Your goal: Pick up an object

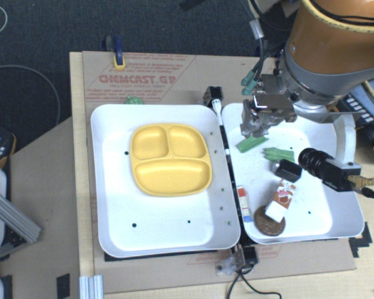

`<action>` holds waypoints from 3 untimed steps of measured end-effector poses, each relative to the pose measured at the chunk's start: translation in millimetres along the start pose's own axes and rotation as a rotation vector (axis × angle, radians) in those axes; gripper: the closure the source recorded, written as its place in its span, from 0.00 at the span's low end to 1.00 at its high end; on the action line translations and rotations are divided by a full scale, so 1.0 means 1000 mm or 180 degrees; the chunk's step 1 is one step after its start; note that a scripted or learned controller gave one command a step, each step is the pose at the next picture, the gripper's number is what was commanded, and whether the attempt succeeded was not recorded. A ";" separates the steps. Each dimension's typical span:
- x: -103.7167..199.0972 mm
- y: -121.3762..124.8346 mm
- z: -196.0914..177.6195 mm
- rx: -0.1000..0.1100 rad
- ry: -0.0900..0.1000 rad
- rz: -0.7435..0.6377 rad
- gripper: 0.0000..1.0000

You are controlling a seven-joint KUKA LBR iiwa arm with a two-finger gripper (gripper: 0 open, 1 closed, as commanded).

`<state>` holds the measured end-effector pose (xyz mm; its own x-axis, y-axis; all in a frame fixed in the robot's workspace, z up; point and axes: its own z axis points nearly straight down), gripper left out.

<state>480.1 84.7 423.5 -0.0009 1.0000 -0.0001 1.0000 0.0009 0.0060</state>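
One tool (254, 128) low in the right bin (343, 229), fingertips just above a green block (252, 143); finger state unreadable. More objects lie nearby. Yellow divided plate (171, 159) sits in the left bin (112, 185).

A cardboard sheet (143, 73) printed with red lettering covers the surface under both bins. A blue and yellow clamp (118, 53) grips its far edge near the far left corner. A grey metal rail (12, 220) lies off the surface's left edge, beside dark carpet (81, 11) crossed by thin white cable (31, 68).
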 end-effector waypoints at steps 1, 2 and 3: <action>0.010 -0.001 -0.004 0.0009 0.0001 0.0002 1.00; -0.007 -0.001 0.002 0.0025 -0.0001 0.0010 1.00; -0.034 -0.001 0.015 0.0028 -0.0002 0.0011 1.00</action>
<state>479.2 50.8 408.9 0.0026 1.0000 -0.0007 1.0000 -0.0026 -0.0028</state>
